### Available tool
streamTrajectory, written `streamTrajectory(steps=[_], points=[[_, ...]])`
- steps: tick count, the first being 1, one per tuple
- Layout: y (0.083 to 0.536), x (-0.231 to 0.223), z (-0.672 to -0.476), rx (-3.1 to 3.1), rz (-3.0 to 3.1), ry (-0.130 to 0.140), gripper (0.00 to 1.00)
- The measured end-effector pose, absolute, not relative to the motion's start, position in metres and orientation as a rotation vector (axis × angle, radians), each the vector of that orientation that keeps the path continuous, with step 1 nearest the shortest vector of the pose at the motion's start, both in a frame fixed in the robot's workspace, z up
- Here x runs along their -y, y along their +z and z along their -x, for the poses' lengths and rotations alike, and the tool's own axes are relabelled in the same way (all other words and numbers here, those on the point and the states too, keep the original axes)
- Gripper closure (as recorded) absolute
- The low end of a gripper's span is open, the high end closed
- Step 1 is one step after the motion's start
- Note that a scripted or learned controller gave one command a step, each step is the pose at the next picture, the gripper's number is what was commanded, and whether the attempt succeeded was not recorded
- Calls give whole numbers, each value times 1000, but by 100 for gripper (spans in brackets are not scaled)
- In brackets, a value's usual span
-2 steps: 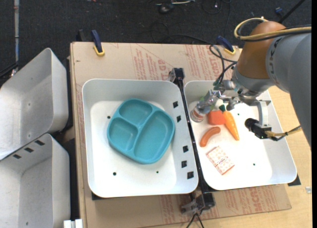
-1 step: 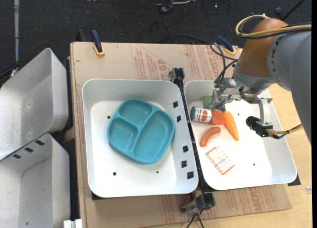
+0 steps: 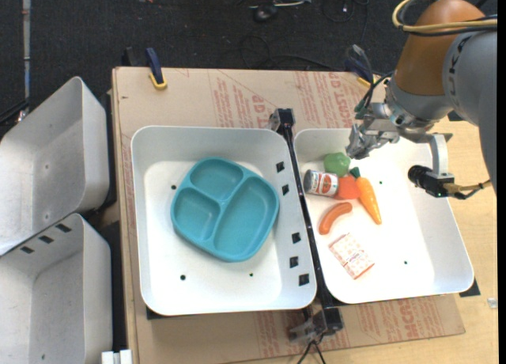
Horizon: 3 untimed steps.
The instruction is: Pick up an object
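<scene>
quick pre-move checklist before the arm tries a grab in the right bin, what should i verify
1. Gripper over the right bin: ok, it hangs above the bin's upper left area.
2. Target beneath it: ok, the green item lies just below the gripper.
3. Clutter near target: not ok, the small can and the carrot crowd against the green item.
4. Nothing held yet: cannot tell, the gripper's tip is too small to read.
5. Easier picks: ok, the orange sausage and the flat card lie apart.
6. Left bin: ok, the teal tray sits away from the arm.
</scene>
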<state>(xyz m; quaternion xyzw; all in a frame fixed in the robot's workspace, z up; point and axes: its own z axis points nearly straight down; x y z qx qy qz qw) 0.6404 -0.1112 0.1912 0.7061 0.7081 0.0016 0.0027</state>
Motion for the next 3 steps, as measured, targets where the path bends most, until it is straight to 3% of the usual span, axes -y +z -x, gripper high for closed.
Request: streamTrajectory(steps=[2, 3], points=[[274, 113, -642, -2222, -2213, 5, 100], [274, 70, -625, -2230, -2215, -1, 100]])
